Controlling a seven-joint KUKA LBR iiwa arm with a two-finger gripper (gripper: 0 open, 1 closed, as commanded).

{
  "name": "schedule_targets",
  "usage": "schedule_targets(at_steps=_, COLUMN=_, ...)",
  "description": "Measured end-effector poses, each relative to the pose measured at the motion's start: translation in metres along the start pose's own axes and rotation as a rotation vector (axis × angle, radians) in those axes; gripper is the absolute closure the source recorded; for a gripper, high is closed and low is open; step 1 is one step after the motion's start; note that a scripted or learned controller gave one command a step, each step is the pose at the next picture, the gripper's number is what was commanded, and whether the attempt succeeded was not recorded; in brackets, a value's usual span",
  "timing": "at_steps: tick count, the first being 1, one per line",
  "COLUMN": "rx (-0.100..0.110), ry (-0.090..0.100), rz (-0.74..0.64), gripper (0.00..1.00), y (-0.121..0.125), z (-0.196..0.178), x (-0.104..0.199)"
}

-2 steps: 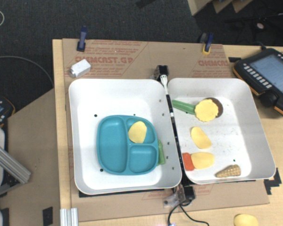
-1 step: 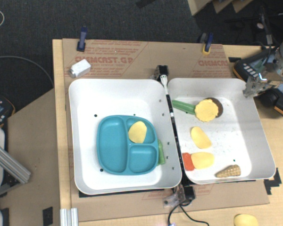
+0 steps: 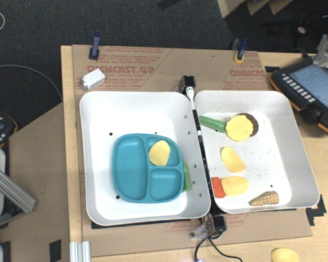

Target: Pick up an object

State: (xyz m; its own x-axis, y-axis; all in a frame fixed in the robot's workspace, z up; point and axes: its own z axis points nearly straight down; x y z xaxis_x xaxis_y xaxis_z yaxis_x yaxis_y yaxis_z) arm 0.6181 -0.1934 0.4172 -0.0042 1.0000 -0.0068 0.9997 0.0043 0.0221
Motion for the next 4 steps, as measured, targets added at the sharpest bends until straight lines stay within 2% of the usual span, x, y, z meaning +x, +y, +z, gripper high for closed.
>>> schedule_targets(at_steps=1, rx=0.031, ry=0.010, rz=0.006, gripper=1.00, y=-0.043, z=0.093, x=0.006)
schedule_targets(at_steps=2, rx=0.000, ry=0.000, rz=0.001, gripper=1.00, y=-0.055, z=-0.088, x=0.021)
schedule_targets(at_steps=3, rx=0.033, ry=0.010, rz=0.007, gripper=1.00, y=-0.105, z=0.018, x=0.019)
schedule_targets(at_steps=4, rx=0.034, ry=0.011, rz=0.005, gripper=1.00, y=-0.144, z=0.107, x=0.039)
